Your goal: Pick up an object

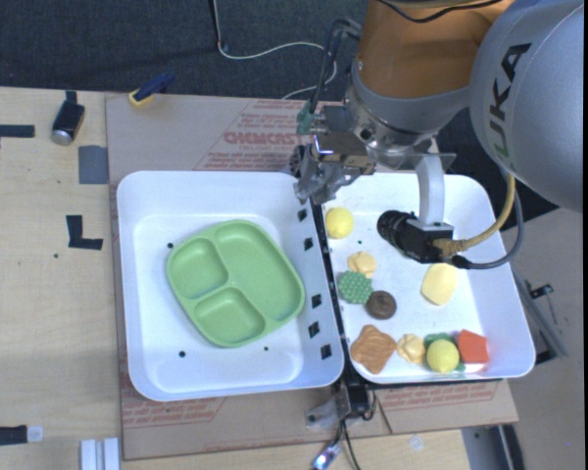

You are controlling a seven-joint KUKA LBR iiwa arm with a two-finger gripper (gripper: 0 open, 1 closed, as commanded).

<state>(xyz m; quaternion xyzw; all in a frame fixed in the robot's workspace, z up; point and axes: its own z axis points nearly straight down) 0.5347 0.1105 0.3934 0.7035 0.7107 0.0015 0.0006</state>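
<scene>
Hanging over the far end of the ridge where the two bins meet, the gripper reads from above as a cluster of dark metal. I cannot tell whether it is open or closed, and nothing shows in its grasp. Just beside it in the right bin lies a smooth yellow ball, the nearest loose thing. Nearer the camera along the same side sit a pale lumpy piece, a knobbly green disc and a dark brown disc. A pale yellow egg-shaped lump lies apart to the right. Along the near wall are a tan ridged slab, a small beige chunk, a second ball and a red block. The left bin holds a glossy green tray with rounded corners and three compartments, lying askew.
</scene>
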